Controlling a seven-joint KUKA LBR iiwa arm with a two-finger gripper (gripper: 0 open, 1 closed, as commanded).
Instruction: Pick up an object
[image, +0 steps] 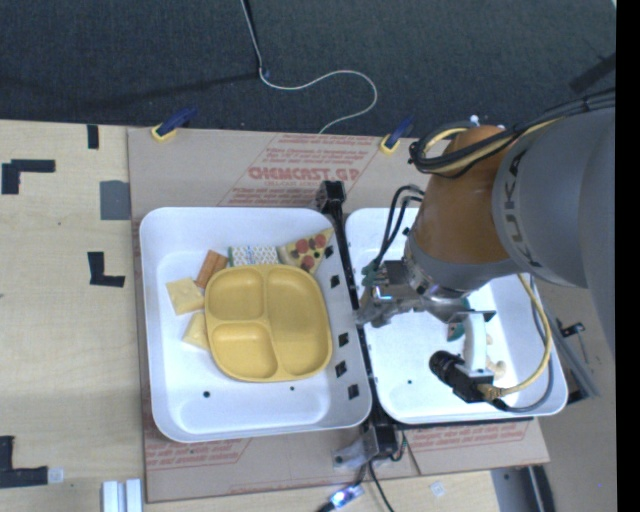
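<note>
My gripper (383, 298) hangs low over the left side of the right bin (520, 400), close to the divider between the bins. The wrist with its orange band (462, 200) covers most of it from above. In the left bin (165, 380) a yellow divided plate (268, 322) lies flat in the middle. Around its upper left edge lie tan cracker-like pieces (185, 296), an orange-brown piece (211, 267), a speckled flat piece (252, 256) and a pizza-like slice (309, 250). I see nothing held in the gripper.
A black connector with a yellow cable (458, 377) hangs from the arm over the right bin's floor. The black divider strip (345, 290) runs between the bins. Both bins rest on a cardboard sheet (280, 170), with a white cable (320, 85) behind it.
</note>
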